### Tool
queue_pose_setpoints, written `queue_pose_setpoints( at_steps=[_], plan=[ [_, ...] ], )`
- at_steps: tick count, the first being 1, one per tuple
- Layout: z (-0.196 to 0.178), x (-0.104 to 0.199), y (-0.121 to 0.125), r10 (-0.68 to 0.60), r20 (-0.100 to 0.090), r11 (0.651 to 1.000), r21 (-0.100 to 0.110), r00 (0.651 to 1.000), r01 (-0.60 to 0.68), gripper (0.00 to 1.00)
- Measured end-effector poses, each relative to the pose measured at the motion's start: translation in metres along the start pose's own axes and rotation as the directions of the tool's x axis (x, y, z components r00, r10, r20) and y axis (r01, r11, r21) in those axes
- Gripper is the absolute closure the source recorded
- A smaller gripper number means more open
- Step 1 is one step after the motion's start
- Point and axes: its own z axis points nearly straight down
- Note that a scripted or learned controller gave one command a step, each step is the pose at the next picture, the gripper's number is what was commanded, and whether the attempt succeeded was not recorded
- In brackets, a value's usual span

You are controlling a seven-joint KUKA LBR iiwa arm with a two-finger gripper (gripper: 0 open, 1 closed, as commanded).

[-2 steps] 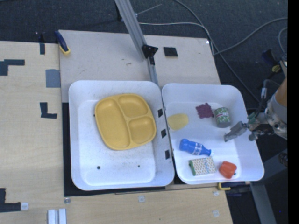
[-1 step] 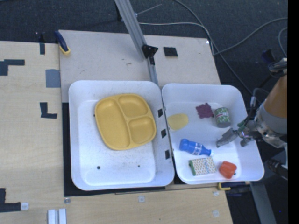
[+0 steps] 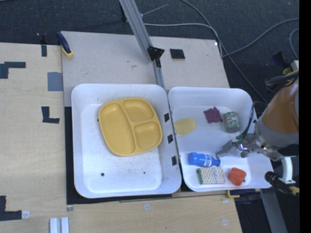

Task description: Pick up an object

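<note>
Seen from above at a slant: a pale wooden tabletop (image 3: 29, 130) carries two shallow white bins side by side. The left bin (image 3: 87, 178) holds a yellow plate (image 3: 130, 126) with three compartments, lying flat near its upper middle.

The right bin (image 3: 243, 98) holds the small things the arm could pick. A flat yellow disc (image 3: 185, 126) lies near its left wall. A purple lump (image 3: 212, 114) and a small green can (image 3: 231, 121) sit close together toward the upper right. Along the near edge lie a blue bottle (image 3: 203, 159) on its side, a speckled packet (image 3: 211, 175) just below it, and an orange-red block (image 3: 237, 176) to the packet's right.

The arm reaches in from the right, its orange band at the frame's edge. Its pincer (image 3: 228, 149) sits low over the right bin, fingers slightly spread, with nothing between them. One dark fingertip (image 3: 222, 151) points left toward the bottle's cap end, near it but apart. The pincer lies between the can above and the bottle and block below, so the bottle seems the likeliest target. Nothing has been lifted yet; every object rests on the bin floor.
</note>
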Motion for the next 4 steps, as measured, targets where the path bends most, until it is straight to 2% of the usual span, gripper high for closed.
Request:
queue_pose_setpoints(
  at_steps=[1, 3, 4],
  plan=[
    [-0.011, 0.001, -0.001, -0.003, -0.001, 1.000, 0.003, 1.000, 0.003, 1.00],
    [-0.109, 0.018, -0.005, -0.004, 0.001, 1.000, -0.004, 1.000, 0.004, 1.00],
    [-0.129, 0.018, -0.005, -0.003, 0.001, 1.000, -0.002, 1.000, 0.003, 1.00]
  ],
)
